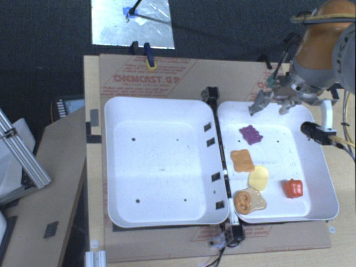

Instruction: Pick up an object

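The things on offer all lie in the right bin: a purple piece nearest the far wall, an orange slab just beside a pale yellow round, a pretzel-shaped piece at the near corner by the divider, and a red pepper-like piece apart toward the right. The left bin offers nothing to grasp.

The likeliest failure, as I judge it, is a miss. The orange slab, yellow round and pretzel piece sit crowded and low, so a descent there may nudge two at once or close on none. The purple piece looks flat and could slip under the fingertips. Anything near the divider risks a finger striking the wall.

The pincer hangs above the far edge of the right bin, spread wide and holding nothing, its fingers pointing down toward the purple piece. The arm reaches in from the right, its orange band above the wrist, over the worktop.
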Available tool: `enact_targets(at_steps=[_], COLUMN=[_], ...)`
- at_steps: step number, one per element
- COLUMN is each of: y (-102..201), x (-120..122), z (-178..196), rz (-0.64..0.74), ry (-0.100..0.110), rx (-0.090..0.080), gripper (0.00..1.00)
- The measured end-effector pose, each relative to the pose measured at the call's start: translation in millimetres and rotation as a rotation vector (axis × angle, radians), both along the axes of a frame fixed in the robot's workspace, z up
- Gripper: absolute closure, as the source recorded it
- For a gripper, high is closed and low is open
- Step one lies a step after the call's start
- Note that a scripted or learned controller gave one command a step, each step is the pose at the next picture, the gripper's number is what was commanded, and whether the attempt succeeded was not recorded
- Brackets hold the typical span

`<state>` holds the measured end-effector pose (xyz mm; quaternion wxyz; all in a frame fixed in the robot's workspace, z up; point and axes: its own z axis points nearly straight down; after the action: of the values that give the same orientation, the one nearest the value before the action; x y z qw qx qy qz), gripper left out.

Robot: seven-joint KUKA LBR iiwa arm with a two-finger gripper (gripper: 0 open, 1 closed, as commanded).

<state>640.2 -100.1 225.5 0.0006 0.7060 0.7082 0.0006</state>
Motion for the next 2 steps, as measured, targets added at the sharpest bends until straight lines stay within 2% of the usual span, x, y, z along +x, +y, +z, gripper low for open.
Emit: enact_targets(at_steps=[1,2], y=[-11,-6], x=[-75,-116], z=[-32,-121], rz=[-0.005,-0.003], ry=[0.008,0.012], rx=[0.001,0.002], gripper=[0.00,0.00])
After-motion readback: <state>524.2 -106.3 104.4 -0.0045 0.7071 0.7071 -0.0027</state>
